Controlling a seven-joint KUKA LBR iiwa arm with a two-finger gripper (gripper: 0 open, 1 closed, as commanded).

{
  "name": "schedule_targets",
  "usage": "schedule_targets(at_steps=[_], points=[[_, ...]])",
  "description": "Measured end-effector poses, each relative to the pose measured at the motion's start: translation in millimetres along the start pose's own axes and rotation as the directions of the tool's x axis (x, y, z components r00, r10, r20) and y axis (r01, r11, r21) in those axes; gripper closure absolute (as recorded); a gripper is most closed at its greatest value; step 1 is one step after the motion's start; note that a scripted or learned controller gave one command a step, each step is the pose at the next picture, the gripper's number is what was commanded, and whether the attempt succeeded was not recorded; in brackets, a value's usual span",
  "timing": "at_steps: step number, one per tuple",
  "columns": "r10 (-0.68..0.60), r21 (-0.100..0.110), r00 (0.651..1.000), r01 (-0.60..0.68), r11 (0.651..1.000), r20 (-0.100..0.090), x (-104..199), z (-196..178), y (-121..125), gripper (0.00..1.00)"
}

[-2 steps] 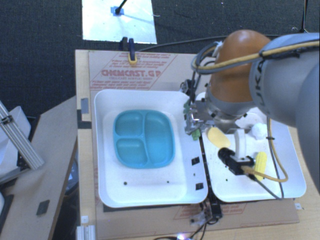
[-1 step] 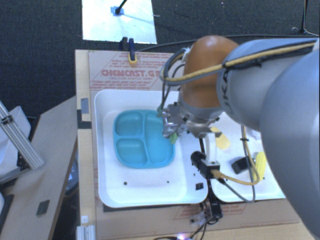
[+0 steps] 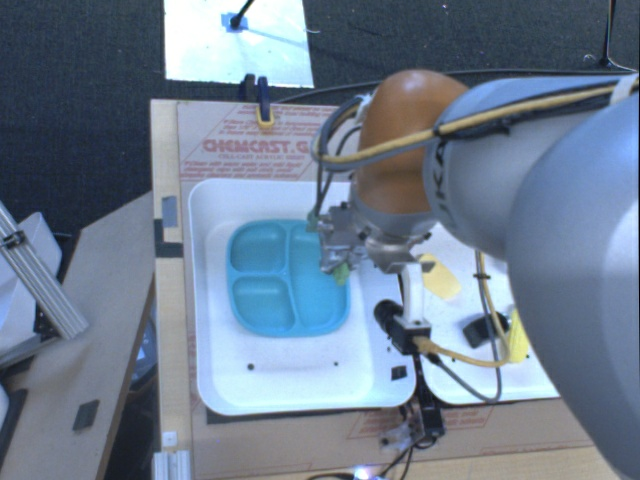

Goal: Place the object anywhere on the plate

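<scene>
A light blue plate [image 3: 270,283] with three compartments lies in the left white bin [image 3: 215,368]. My gripper [image 3: 336,256] hangs over the plate's right edge, under the orange band of the arm [image 3: 405,138]. A small green object [image 3: 342,274] shows at the gripper's lower tip, just above the plate's right rim. The wrist hides how the gripper meets it.
The right bin [image 3: 500,393] holds a yellow piece [image 3: 441,279], a black item [image 3: 478,329] and another yellow piece [image 3: 517,339], partly behind the arm and its cables. A blue and yellow clamp [image 3: 262,103] sits at the bench's back edge.
</scene>
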State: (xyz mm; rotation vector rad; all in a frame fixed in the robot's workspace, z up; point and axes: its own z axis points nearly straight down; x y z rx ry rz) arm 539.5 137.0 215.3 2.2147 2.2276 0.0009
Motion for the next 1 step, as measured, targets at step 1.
schedule_targets(at_steps=[1], points=[[0.000,0.000,1.000,0.000,1.000,0.000,-0.1,-0.2,-0.2,0.00]])
